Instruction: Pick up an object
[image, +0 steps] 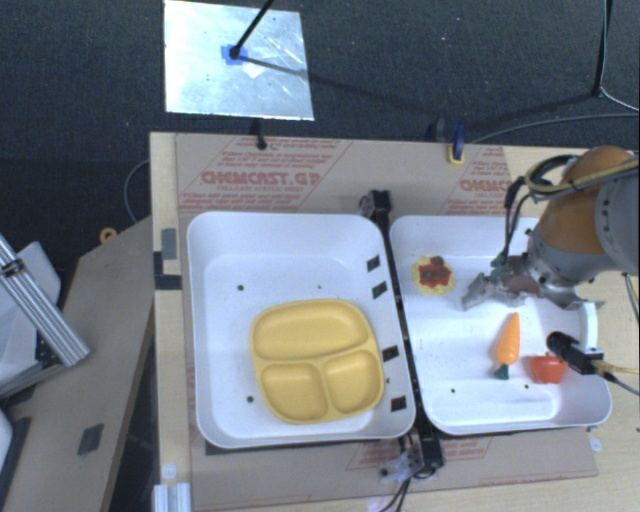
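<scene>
The bench (300, 165) is covered with a brown board that has red printed letters. On it two shallow white bins stand side by side, both of smooth plastic with rounded corners. The left bin (215, 300) holds a yellow tray (316, 358) near its front edge; the tray is glossy, has soft round corners and is divided in three compartments, one long and two smaller.

The arm (590, 215) comes in over the right edge of the right bin (470, 400). It is grey with an orange rounded part, and it bends down toward the middle of this bin. The gripper (478, 292) is metal and points to the left, low over the bin floor; whether its jaws are apart or together, I cannot tell.

In the right bin, a carrot (508, 342) lies near the middle, orange, tapered, with a small green end toward the front. Just beside it, near the right edge, is a red tomato (546, 369), round. Toward the back left corner lies a small flat round piece (433, 273), yellow with red spots.
</scene>
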